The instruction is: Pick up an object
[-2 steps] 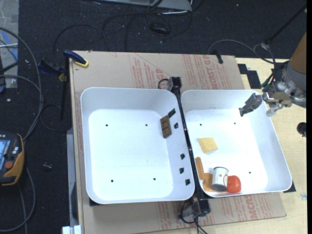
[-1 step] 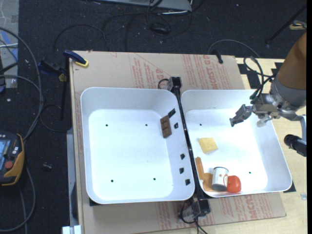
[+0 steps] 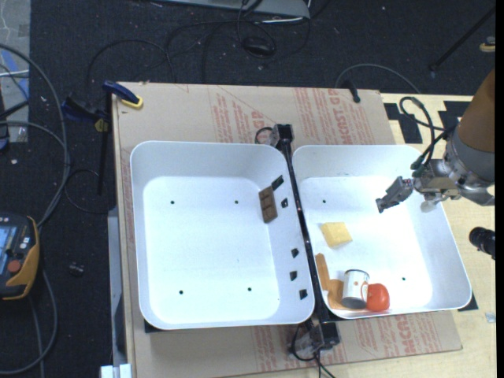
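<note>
Above the right bin (image 3: 441, 235) hangs the gripper (image 3: 391, 198); whether its fingers grip anything I cannot tell. Below lie a yellow sponge (image 3: 336, 234), a white cup (image 3: 355, 288) and a red ball (image 3: 378, 297) (touching). Bench cardboard (image 3: 197, 116) bears illegible red lettering.

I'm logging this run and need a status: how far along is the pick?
Done: the arm has reached over the right bin. In hand: nothing visible; the claw hovers above the bin floor. Left: the whole grasp. The yellow block, the cup and the red ball lie untouched.
</note>
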Controlling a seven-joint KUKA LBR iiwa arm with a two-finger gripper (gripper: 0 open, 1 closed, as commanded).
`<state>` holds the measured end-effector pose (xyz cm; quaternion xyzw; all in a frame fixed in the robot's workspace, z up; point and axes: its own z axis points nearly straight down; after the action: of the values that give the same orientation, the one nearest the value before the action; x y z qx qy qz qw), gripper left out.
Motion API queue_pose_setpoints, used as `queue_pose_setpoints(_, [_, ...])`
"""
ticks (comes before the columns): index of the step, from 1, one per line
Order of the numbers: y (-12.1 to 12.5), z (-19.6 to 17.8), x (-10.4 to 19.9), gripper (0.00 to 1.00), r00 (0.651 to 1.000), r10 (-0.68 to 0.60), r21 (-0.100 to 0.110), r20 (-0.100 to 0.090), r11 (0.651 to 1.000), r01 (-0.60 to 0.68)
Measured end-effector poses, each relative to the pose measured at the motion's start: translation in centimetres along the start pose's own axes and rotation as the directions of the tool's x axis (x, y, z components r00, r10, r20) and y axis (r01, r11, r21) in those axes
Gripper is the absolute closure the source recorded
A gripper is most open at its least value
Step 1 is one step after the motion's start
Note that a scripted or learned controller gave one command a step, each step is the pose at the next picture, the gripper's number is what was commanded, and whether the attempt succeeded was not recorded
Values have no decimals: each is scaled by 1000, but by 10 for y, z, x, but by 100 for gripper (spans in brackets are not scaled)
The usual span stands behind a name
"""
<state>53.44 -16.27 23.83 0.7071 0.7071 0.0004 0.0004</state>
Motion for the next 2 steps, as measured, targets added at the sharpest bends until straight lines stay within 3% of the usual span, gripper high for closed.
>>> queue_pose_setpoints(1, [-36, -34, 31, 0, 1000, -1, 0, 0, 1000, 1])
queue_pose_setpoints(2, [-16, -30, 26, 0, 1000, -1, 1, 0, 1000, 1])
